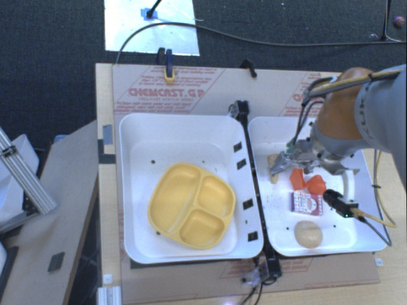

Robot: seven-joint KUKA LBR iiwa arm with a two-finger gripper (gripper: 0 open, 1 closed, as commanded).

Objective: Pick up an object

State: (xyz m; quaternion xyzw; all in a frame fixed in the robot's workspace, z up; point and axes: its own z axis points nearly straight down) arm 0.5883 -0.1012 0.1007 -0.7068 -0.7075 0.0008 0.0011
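Fig.: gripper low in the right bin (finger state can't be told). Orange block lies just below-right of it, touching a second orange piece; pink carton below.

left white bin holds yellow divided plate, three compartments, lying flat, tilted askew, nearer bin's front. black clips along divider between bins. bins sit on clear sheet with red "chemcast gp" print, over wooden bench. yellow-and-black clamp at sheet's back edge. silver panel on dark carpet behind bench, black cable running across it. aluminium rail leaning at far left.
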